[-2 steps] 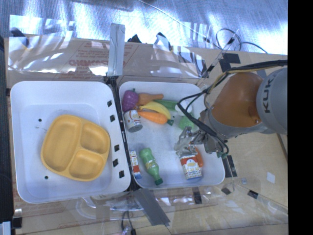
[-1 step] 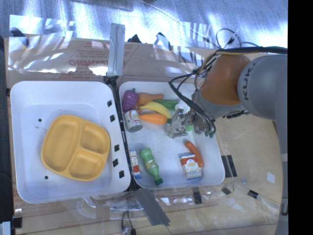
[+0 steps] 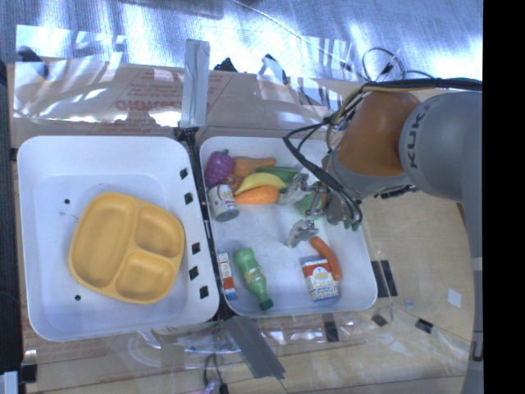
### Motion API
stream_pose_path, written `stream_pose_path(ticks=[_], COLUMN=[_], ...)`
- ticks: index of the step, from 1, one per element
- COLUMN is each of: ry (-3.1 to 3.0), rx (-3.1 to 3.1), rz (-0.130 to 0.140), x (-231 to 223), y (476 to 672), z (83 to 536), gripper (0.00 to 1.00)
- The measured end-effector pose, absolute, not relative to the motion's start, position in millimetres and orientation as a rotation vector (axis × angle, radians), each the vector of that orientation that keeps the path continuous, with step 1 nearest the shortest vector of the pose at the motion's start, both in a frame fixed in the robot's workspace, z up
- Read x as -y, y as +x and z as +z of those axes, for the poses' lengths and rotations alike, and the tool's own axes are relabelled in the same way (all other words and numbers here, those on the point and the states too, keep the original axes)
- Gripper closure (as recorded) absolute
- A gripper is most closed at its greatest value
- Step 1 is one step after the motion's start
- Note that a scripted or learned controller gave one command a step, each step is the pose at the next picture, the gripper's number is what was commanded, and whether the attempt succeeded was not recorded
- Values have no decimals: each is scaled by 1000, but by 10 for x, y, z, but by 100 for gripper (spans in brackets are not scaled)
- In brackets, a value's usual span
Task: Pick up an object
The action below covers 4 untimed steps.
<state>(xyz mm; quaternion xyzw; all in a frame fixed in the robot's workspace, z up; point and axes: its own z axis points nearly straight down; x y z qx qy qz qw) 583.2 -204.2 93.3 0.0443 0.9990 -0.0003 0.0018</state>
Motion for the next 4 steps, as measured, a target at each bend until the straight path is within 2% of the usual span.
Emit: stream_pose_path(ticks=[1, 2, 3, 4], ry=[-197, -324, -335, -427], rx=[-3134, -3123, -3118, -3099], rz=[0, 0, -2, -8], x=[2096, 2089, 2071, 1591], y=[5343, 5000, 5025, 5519], z=[931, 926, 1035, 2080], gripper=[0, 0, 100, 100])
